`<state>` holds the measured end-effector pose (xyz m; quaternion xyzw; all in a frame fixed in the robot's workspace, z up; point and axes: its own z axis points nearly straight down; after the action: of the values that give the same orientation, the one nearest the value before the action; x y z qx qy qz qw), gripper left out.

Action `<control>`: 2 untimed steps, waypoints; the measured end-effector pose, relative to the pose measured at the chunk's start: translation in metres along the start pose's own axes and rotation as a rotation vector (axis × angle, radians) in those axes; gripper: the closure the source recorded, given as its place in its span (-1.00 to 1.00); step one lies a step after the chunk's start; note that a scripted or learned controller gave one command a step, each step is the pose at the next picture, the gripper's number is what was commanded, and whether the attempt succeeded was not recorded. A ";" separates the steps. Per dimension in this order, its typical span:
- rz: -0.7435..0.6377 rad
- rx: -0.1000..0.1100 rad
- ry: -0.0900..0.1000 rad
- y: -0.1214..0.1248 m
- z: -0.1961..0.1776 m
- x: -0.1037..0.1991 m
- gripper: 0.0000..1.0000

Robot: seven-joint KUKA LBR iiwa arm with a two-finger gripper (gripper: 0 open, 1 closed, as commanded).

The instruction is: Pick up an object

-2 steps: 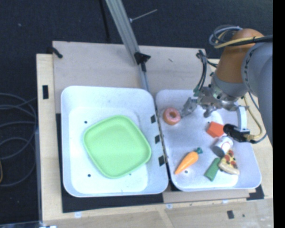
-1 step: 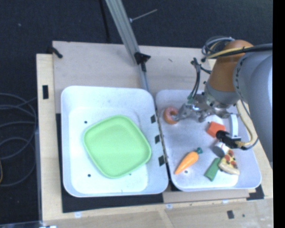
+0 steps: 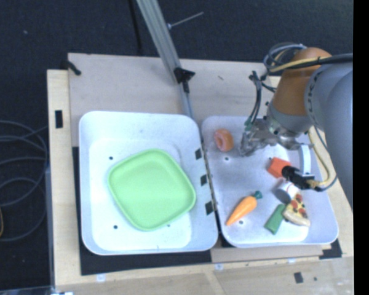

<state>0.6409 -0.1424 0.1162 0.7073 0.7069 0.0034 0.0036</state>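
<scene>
Even overhead light, white bins (image 3: 141, 125) bright and slightly washed out, dark surroundings, soft overall focus

I see a green plate (image 3: 151, 189) in the left bin (image 3: 92, 125), a metal pole (image 3: 163, 39) slanting over the bench (image 3: 123, 82), cables (image 3: 15, 165) at left.

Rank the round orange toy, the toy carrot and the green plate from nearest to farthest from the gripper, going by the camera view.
Measured from the gripper in the right bin:
1. Round orange toy, just to its left in the picture, in the same bin.
2. Toy carrot, lower in the right bin, toward the front edge.
3. Green plate, across the divide in the left bin.
</scene>
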 end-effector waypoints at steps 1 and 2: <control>0.000 0.005 0.000 0.007 -0.048 -0.007 1.00; -0.001 0.005 0.000 0.007 -0.092 -0.003 1.00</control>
<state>0.6465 -0.1454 0.2082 0.7071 0.7071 0.0016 0.0018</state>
